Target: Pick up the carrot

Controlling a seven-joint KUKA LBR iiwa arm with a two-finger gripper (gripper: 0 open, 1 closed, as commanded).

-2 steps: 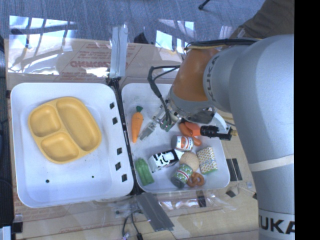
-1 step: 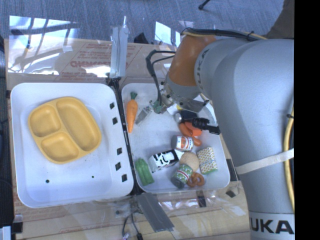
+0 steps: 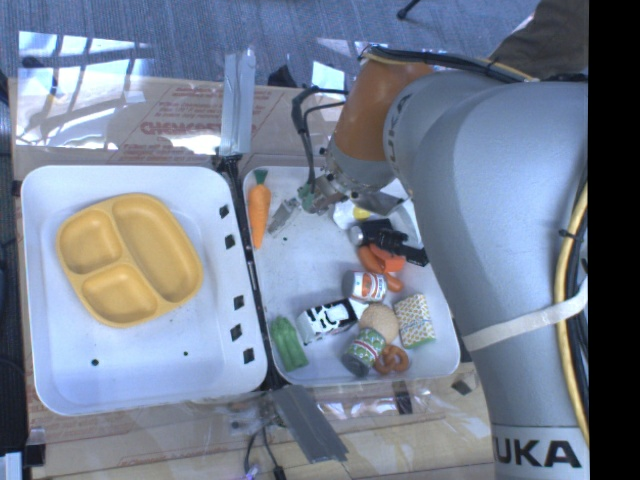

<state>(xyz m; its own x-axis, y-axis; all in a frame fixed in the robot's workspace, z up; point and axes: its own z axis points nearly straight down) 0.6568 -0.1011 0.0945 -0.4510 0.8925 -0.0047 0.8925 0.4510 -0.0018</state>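
Two white bins (image 3: 40,268) sit on a bench over grey carpet (image 3: 200,8). One yellow tray (image 3: 128,258), one carrot (image 3: 259,211). Gripper (image 3: 287,214): grip unclear.

The carrot (image 3: 259,213) is orange with a green top. The left bin (image 3: 40,298) and the right bin (image 3: 300,258) are white. The divided plate (image 3: 128,258) in the left bin is yellow. The arm (image 3: 500,228) is grey with an orange band (image 3: 372,108) above the wrist. In the right bin, the green item (image 3: 288,343) is plain, the cow-print item (image 3: 330,317) is black and white, the small can (image 3: 368,286) carries a red and white label, and the pretzel (image 3: 392,359) is brown.
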